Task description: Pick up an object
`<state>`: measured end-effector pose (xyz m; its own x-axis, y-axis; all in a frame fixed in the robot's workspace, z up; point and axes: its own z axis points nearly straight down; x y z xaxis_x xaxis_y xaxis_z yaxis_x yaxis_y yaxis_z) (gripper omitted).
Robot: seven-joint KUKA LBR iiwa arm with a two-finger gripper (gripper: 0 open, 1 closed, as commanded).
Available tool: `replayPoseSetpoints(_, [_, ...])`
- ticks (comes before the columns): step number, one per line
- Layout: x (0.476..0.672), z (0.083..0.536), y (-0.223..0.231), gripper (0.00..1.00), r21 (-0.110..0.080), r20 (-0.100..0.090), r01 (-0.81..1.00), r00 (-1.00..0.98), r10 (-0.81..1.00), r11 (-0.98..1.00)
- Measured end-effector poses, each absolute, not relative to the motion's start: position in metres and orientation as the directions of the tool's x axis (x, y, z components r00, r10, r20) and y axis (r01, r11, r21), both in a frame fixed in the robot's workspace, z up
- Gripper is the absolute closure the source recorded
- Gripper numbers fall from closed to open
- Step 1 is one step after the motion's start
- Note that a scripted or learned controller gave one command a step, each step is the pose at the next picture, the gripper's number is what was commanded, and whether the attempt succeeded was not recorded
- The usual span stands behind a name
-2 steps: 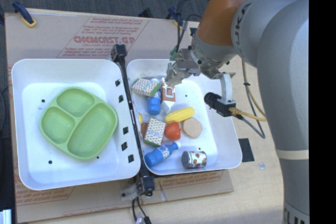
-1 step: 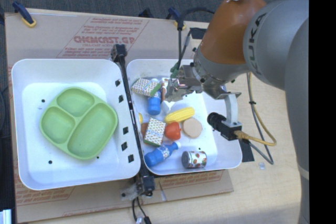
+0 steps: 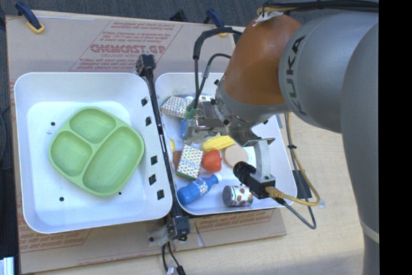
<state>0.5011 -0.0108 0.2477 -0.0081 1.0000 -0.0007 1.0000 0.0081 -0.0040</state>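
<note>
1. Desk: pale wood surface carrying a printed cardboard sheet, on which two shallow white bins sit side by side.
2. Left bin: holds one light green divided plate with three compartments, lying flat near the bin's middle.
3. Right bin: holds a cluster of small objects, partly covered by the arm.
4. Patterned box: tilted, near the bin's left wall, touching the red round item on its right.
5. Yellow corn-like piece: lies just above the red item, beside a pale peach oval.
6. Blue bottle: lying on its side near the front wall of the right bin.
7. Small printed can: just right of the bottle, near the front wall.
8. Second patterned packet: toward the bin's back left corner.
9. Arm: grey with an orange band, reaching in from the right above the right bin.
10. Pincer: low over the object cluster, just above the corn-like piece; whether it is released or clenched cannot be told, and no object is visibly between its tips.
</note>
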Motion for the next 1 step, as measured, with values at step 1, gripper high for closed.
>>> replayPoseSetpoints(1, [0.5011, 0.2478, -0.0112, 0.0, -0.004, -0.001, 1.0, -0.007, 1.0, 0.007])
